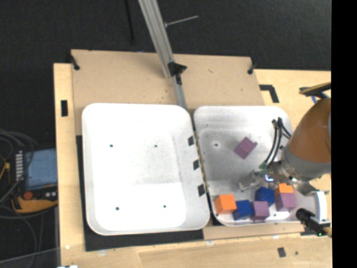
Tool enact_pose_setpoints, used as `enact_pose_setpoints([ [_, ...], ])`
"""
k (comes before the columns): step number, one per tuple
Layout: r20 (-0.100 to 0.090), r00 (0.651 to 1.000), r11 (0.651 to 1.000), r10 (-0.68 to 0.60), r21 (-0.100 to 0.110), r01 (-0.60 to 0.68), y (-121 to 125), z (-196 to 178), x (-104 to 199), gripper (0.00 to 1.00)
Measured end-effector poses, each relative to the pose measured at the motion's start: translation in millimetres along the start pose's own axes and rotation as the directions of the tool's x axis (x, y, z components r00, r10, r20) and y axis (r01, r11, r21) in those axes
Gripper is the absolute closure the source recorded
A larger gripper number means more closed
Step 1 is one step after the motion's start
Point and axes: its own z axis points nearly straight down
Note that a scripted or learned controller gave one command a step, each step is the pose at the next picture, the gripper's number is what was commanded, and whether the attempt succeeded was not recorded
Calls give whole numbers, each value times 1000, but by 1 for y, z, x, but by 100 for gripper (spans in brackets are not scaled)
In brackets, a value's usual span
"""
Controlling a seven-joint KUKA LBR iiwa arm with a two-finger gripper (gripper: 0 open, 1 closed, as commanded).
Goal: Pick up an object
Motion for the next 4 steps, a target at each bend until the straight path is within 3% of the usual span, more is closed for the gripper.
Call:
enact_pose_setpoints([
  [1,3,1000,1000,1,-8,-1,2,29,-2,0],
  [2,3,1000,1000,9,-15,-9,3,17,-3,100],
  [3,3,1000,1000,-4,-13,4,8,-47,-3,100],
  [4,2,1000,1000,-5,-11,5,10,-80,-4,100],
])
